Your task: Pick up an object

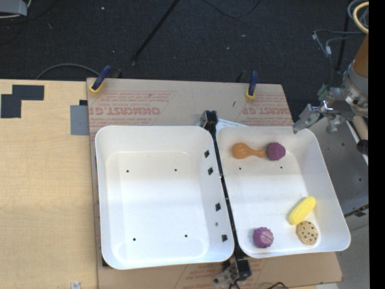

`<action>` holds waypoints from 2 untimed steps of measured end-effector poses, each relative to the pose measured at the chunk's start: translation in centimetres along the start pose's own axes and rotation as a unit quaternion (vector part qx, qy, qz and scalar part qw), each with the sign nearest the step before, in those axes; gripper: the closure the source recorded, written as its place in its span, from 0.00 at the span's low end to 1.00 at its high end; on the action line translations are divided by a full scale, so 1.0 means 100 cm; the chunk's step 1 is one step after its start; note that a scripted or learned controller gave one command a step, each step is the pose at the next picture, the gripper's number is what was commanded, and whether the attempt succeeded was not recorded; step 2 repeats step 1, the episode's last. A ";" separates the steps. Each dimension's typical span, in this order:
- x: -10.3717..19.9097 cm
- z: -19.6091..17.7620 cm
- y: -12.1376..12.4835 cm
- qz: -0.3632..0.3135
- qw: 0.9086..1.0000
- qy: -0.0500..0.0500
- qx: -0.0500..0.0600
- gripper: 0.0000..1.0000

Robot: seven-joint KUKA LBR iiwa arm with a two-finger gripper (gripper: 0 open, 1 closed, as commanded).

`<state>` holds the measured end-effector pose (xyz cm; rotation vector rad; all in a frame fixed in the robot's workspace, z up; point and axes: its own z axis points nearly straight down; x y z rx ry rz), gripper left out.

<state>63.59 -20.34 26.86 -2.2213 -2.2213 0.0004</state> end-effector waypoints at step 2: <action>0.000 0.153 0.005 0.000 1.000 0.002 0.006 0.00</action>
